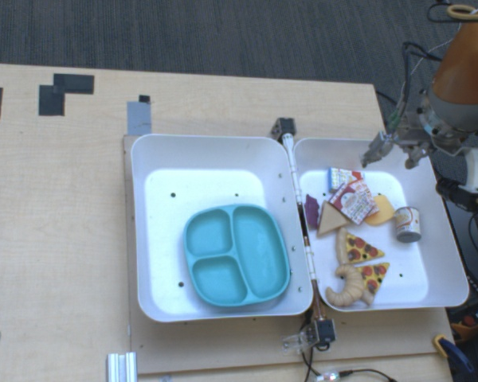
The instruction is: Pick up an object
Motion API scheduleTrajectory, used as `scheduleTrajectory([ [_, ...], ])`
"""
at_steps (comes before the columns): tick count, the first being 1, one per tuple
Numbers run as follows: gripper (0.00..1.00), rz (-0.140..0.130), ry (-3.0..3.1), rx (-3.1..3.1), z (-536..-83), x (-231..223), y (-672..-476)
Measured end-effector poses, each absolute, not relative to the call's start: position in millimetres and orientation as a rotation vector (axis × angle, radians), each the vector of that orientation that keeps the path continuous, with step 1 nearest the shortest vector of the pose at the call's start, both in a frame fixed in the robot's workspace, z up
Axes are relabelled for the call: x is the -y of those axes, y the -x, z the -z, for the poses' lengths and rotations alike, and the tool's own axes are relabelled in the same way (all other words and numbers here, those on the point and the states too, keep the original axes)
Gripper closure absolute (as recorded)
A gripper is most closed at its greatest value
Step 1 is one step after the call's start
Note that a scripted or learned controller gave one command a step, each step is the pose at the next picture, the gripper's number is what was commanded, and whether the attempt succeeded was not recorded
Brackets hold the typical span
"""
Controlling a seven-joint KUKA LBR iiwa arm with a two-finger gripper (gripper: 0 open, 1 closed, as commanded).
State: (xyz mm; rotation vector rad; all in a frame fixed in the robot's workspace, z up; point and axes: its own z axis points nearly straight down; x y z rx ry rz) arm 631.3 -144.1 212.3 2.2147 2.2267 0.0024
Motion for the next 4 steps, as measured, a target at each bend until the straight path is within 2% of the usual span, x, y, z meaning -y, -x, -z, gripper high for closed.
scheduleTrajectory([
  [1,0.00,-0.012,-2.210,-2.219,-107,155,-623.0],
  [2,0.00,-0.019,-2.207,-2.214,-91,99,-575.3],
  [3,1.00,-0.024,-2.204,-2.215,-101,98,-576.7],
  [4,0.00,-0.023,-2.204,-2.215,-101,98,-576.6],
])
